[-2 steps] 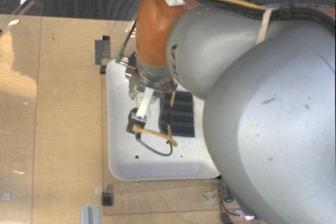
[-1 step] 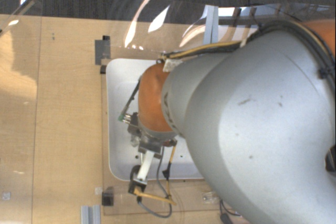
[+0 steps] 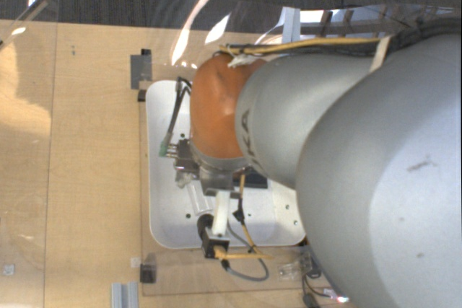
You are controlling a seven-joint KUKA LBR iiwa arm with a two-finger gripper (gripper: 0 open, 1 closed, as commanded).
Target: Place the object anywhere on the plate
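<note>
1. The grey arm [image 3: 346, 155] with its orange band [image 3: 213, 108] reaches in from the right over a white bin [image 3: 162, 155].
2. The gripper [image 3: 206, 184] hangs low over the bin; its grip state cannot be told.
3. The arm hides the object and plate.
4. Cables [image 3: 245, 263] trail at the bin's near edge.
</note>
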